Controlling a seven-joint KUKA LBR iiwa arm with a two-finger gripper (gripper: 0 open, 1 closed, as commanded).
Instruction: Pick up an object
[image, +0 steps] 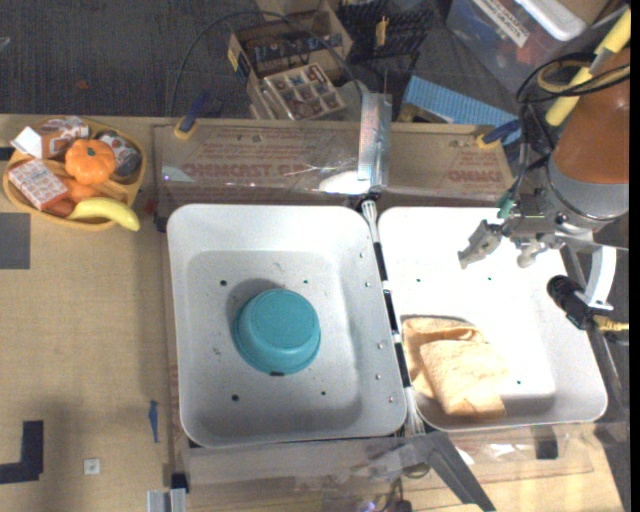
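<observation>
Two shallow white plastic bins sit side by side, their inner rims touching. The left bin (200, 250) holds an upturned round teal plastic bowl (278, 330) near its centre, with bare floor all around it. The right bin (570, 390) holds a crumpled tan cloth (455, 368) pressed against its near-left corner, leaving the far half open. Above that open floor hangs the grey two-finger gripper (502, 245), fingers spread apart, gripping nothing.

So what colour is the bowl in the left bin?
Teal blue: the bowl shows clearly in the camera view.
</observation>
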